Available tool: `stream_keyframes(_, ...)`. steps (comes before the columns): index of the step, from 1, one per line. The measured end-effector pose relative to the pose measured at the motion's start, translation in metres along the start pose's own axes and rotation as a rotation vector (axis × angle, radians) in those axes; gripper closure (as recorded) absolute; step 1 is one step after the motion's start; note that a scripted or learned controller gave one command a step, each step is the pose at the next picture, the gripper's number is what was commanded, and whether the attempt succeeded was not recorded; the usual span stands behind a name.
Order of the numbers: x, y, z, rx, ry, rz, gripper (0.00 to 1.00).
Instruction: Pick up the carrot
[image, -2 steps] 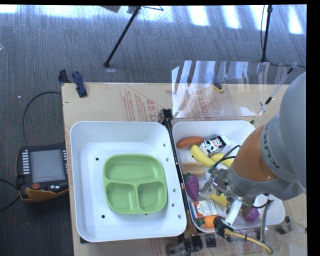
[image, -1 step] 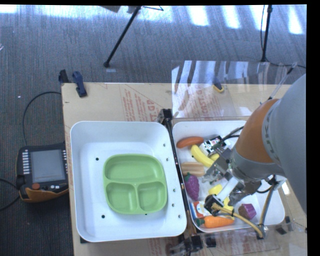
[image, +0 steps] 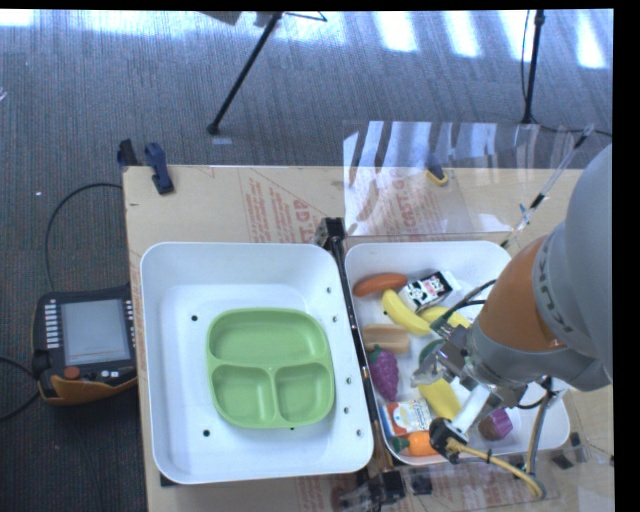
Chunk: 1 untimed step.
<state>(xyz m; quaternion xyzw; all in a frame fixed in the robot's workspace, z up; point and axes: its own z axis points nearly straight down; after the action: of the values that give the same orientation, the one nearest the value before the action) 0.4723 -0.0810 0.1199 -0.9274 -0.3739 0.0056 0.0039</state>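
Note:
An elongated orange-red piece (image: 380, 284), possibly the carrot, lies at the back left of the right bin (image: 470, 250). A smaller orange piece (image: 420, 445) with a bit of green beside it sits at that bin's front edge; I cannot tell which of the two is the carrot. My gripper (image: 437, 372) hangs low over the middle of the right bin, between a banana (image: 405, 312) and a yellow piece (image: 441, 398). The wrist hides what lies under it.
The right bin also holds a small milk carton (image: 428, 290), a tan bun (image: 385, 338), purple grapes (image: 384, 372), a printed pouch (image: 405, 414) and a purple piece (image: 496, 424). The left bin (image: 170, 270) holds a green divided plate (image: 270, 365).

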Motion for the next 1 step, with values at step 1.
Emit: stream_keyframes(1, 0.0218, -0.0187, -0.1255, -0.009, 0.006, -0.261, 0.0)
